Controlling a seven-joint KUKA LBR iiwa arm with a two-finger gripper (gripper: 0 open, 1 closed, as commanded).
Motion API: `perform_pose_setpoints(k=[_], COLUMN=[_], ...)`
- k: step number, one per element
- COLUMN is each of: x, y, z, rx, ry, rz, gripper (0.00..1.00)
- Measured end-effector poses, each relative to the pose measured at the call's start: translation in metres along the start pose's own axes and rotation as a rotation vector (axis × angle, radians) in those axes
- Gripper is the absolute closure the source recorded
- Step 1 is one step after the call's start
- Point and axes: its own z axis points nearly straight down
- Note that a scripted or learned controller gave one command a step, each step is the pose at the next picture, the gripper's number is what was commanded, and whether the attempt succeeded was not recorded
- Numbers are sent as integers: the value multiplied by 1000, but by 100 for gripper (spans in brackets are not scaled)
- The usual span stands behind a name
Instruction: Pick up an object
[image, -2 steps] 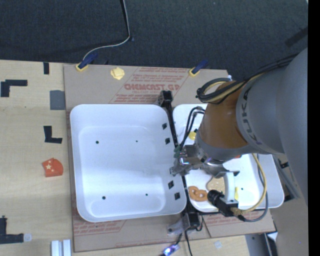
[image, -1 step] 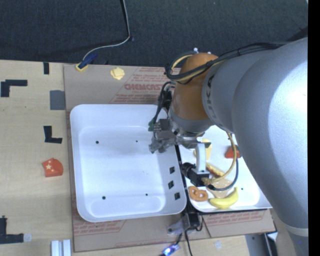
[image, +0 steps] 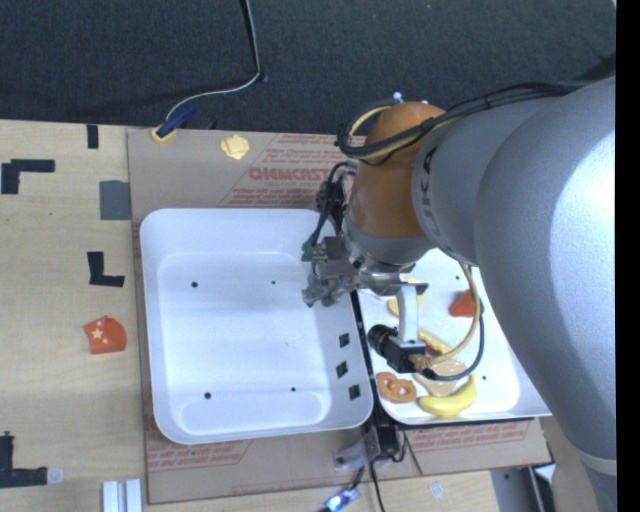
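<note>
My gripper hangs over the right edge of the left white bin, close to the wall shared by the two bins. No object shows beneath it or in it. The right bin is largely hidden by the arm. In its visible part lie a yellow banana, a brown pretzel, a red piece and a pale round piece.
A red object lies on the bench left of the bins. Behind the bins, a small yellow object sits on the cardboard, with a cable end near it. The big grey arm covers the right side.
</note>
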Motion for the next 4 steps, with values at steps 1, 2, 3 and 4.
perform_pose_setpoints(k=[1,2,3,4], x=[41,81,80,116], y=[46,76,74,102], z=[-97,-51,-63,-64], rx=[-13,-4,-3,-7], ry=[1,-2,-4,-1], rz=[-3,-1,0,0], gripper=[100,100,100,100])
